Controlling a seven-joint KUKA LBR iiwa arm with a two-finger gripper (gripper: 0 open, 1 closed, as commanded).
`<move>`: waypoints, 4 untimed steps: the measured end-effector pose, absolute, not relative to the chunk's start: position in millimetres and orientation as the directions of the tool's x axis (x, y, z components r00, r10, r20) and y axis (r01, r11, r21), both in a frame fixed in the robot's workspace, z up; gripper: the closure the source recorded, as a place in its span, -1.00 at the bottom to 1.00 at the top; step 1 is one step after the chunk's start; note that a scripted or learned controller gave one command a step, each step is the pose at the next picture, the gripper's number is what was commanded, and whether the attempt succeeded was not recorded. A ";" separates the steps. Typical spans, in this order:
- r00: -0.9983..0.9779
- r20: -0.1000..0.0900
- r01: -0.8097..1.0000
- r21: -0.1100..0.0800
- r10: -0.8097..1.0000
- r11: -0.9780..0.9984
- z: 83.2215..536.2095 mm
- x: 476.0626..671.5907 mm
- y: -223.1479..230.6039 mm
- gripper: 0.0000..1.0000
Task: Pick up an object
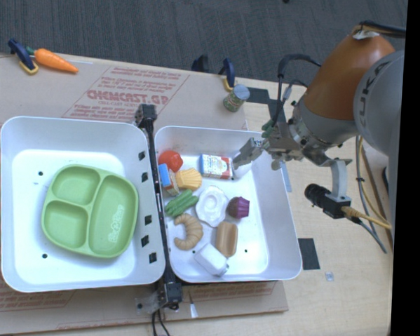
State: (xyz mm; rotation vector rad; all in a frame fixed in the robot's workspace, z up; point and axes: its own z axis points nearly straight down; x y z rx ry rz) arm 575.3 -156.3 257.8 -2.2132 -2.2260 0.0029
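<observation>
The right bin (281, 224) holds several toy foods: a red tomato (170, 159), a small red and white carton (215, 166), a yellow piece (189, 178), a green bean pod (181, 203), a white round piece (211, 204), a purple piece (238, 207), a croissant (189, 231), a brown bread roll (226, 238) and a white block (211, 260). My gripper (263, 166) hangs over the bin's far right corner, just right of the carton. It is open, and nothing sits between its fingers.
The left bin (15, 139) holds a green divided plate (90, 210). On the cardboard behind the bins lie a toy carrot (54, 61) and a small can (235, 97). A black divider strip (151, 189) runs between the bins.
</observation>
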 end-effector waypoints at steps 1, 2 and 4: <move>-0.006 -0.003 1.000 0.003 1.000 0.006 438.5 543.1 -163.0 -1.00; -0.005 -0.004 1.000 0.006 1.000 0.005 532.9 476.8 -174.2 -1.00; -0.006 0.000 1.000 -0.003 1.000 0.006 365.4 476.4 -124.0 1.00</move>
